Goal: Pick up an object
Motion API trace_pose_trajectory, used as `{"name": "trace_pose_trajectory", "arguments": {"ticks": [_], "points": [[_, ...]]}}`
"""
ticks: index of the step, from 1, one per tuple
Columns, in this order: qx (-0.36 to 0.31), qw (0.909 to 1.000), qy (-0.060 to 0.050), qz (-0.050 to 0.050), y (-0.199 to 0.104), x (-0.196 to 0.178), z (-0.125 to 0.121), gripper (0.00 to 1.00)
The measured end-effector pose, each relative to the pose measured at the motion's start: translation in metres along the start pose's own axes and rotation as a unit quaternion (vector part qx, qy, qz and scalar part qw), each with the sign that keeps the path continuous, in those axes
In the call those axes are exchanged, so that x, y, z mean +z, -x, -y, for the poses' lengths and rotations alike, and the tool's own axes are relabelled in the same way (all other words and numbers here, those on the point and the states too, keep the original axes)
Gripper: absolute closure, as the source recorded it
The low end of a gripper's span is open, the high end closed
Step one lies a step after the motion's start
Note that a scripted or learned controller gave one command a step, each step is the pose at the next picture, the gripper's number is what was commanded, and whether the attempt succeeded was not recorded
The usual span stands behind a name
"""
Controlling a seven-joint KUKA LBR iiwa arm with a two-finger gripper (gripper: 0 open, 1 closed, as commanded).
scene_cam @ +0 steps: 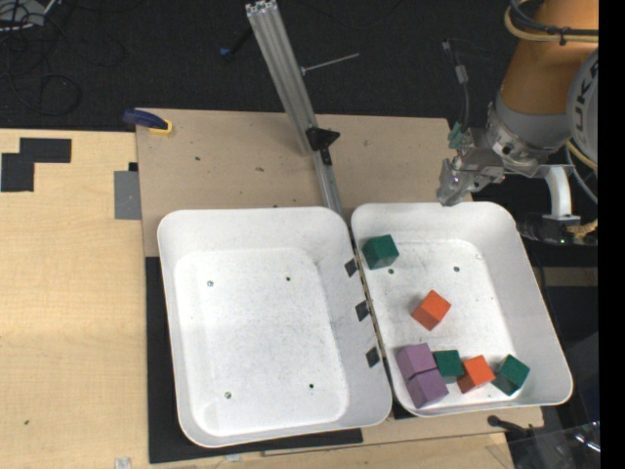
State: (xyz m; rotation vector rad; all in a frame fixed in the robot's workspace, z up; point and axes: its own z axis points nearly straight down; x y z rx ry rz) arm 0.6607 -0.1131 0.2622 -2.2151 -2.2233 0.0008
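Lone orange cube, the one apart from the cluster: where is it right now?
The lone orange cube sits near the middle of the right bin, below and right of the green cube and above the cluster of blocks along the bin's near edge.

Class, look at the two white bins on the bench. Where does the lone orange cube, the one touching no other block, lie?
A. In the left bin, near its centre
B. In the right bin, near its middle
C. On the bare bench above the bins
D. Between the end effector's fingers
B: the orange cube lies by itself near the middle of the right bin, apart from the blocks along that bin's near edge.
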Motion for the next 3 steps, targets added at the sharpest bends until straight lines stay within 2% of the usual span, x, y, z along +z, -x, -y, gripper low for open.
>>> {"name": "trace_pose_trajectory", "arguments": {"ticks": [1, 3], "points": [[-0.001, 1.0000, -0.001, -0.001, -0.059, 0.003, -0.002, 1.00], [0.000, 1.0000, -0.002, 0.000, -0.174, 0.007, 0.015, 1.00]]}}
